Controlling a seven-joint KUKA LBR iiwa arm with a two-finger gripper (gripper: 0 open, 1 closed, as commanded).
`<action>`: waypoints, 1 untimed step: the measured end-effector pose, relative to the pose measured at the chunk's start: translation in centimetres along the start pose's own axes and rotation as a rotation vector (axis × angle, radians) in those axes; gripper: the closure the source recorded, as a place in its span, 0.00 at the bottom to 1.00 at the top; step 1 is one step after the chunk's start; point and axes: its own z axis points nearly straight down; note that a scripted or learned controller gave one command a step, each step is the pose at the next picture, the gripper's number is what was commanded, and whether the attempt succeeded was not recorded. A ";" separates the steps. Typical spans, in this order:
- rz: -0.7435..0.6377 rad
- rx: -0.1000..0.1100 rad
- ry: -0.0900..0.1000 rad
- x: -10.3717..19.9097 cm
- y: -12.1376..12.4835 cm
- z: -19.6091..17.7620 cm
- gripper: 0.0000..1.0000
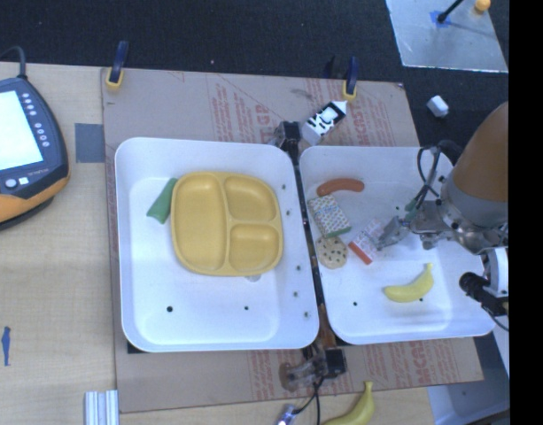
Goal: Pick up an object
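The right bin (404, 333) holds a brown sausage (340, 186), a patterned packet (328, 213), a round cookie (333, 253), a small red stick (360, 254), a clear crinkled wrapper (369, 236) and a yellow banana (409, 286). My gripper (392, 234) reaches in from the right, low over the middle of this bin. Its tip is right beside the clear wrapper, above and left of the banana. I see nothing held in it.
The left bin (209, 330) carries a yellow divided plate (227, 221) with a green piece (162, 199) at its left. A teach pendant (19, 149) lies far left on the bench. Another banana (355, 407) lies below the bins. Clamps stand along the board's far edge.
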 end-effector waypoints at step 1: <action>-0.002 0.000 0.001 5.1 1.9 -2.9 0.00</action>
